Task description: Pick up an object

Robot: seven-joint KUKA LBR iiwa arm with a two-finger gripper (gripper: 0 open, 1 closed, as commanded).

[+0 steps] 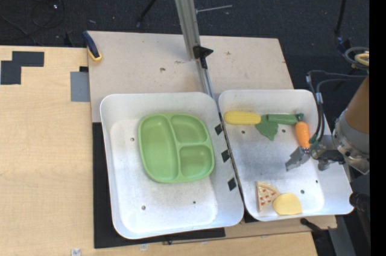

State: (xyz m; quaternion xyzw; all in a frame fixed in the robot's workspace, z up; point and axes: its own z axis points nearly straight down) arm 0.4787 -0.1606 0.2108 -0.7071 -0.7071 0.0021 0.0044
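Carrot (pixel 301 133): in right bin (pixel 253 188), upright, just above gripper (pixel 300 158), not held. Gripper jaws: apart, nothing between them. Corn (pixel 242 118) lies left of carrot; pizza slice (pixel 265 194) and lemon (pixel 287 204) lie below-left

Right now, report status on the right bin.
Gripper low in right white bin, nothing seen held. Orange toy carrot just above it. Yellow corn cob further left.

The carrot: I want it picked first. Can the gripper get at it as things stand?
Probably yes. The carrot lies in the right bin with nothing on top of it, and the gripper sits just below it. The green piece lies close to its upper end.
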